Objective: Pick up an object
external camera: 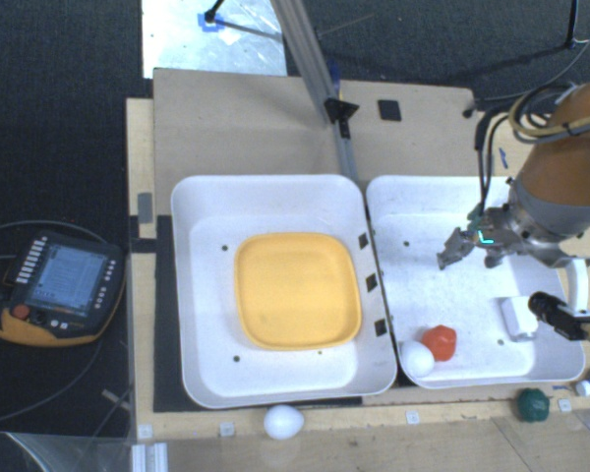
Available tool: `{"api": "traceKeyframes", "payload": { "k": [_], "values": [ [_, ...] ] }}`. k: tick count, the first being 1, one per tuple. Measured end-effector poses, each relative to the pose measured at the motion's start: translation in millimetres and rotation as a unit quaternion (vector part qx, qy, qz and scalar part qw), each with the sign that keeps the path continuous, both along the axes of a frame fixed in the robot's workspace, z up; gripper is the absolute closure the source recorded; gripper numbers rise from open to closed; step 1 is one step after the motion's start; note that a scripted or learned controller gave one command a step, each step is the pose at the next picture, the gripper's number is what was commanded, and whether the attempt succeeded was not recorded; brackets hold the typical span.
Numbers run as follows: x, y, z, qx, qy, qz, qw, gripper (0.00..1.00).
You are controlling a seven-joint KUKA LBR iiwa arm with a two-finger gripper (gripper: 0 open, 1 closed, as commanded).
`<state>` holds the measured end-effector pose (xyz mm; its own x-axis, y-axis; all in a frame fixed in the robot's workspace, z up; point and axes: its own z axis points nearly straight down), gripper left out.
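Over the right bin [452, 205] the gripper [469, 247], its spread untellable, hangs well apart from the red ball [439, 341], so a straight descent would likely close on nothing.

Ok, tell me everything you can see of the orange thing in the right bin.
The orange-red object is small, rounded and matte, possibly soft plastic or rubber. It lies on the floor of the right bin, near the front wall toward the left corner. A white ball sits against its lower-left side, apparently touching. The hand hangs well behind it, apart from it.
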<state>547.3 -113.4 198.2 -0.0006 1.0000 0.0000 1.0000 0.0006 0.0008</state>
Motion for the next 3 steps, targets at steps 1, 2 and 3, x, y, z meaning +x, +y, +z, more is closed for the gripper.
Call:
{"api": "traceKeyframes", "payload": {
  "k": [1, 2, 3],
  "values": [
    [0.0, 0.0, 0.0, 0.0000, 0.000, 0.000, 1.0000, 0.00],
    [2.7, 4.7, -60.7, 0.0002, 0.002, 0.000, 1.0000, 0.00],
    [1.8, 4.9, -110.1, 0.0002, 0.002, 0.000, 1.0000, 0.00]
  ]
}}
